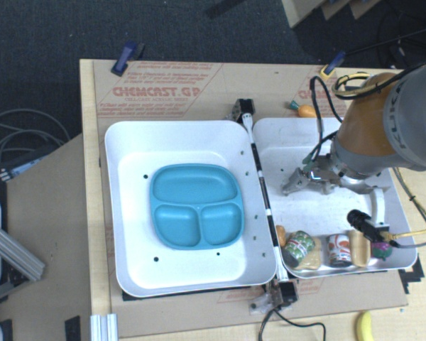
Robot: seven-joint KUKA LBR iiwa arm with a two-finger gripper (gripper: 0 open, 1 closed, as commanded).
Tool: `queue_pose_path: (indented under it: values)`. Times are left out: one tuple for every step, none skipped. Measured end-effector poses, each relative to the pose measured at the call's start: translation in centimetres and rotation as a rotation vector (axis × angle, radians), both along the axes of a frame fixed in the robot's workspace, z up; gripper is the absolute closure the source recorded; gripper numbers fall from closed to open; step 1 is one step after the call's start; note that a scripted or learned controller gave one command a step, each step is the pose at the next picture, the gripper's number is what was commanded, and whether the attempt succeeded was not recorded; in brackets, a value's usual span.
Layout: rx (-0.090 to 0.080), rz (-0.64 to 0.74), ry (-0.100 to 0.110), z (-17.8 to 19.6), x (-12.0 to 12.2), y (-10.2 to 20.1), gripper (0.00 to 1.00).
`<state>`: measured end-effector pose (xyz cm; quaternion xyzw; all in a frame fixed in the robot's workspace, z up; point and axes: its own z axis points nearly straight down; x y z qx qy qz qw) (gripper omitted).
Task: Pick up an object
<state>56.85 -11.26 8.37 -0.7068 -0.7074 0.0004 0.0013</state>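
Found pincer (pixel 300 181) in the right bin (pixel 284 135), over bare floor near the wall shared with the left bin (pixel 121 148). Cannot tell whether wide or narrow. Logged pick candidates in a row along the right bin's near wall, apart from the pincer: green-and-white round item (pixel 297 246), red-and-white can (pixel 339 249), tan block (pixel 360 251), small purple piece (pixel 383 249). Noted blue three-compartment plate (pixel 196 206) centred in the left bin. Spotted orange item (pixel 307 110) on the tabletop (pixel 163 105) beyond the right bin.
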Motion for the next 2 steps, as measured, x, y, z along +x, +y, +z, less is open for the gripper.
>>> queue_pose_path:
  values:
    - [-0.001, -0.001, -0.004, 1.1, 0.1, -0.1, 1.00]
    - [0.000, 0.001, -0.006, 10.2, 3.8, 6.1, 1.00]
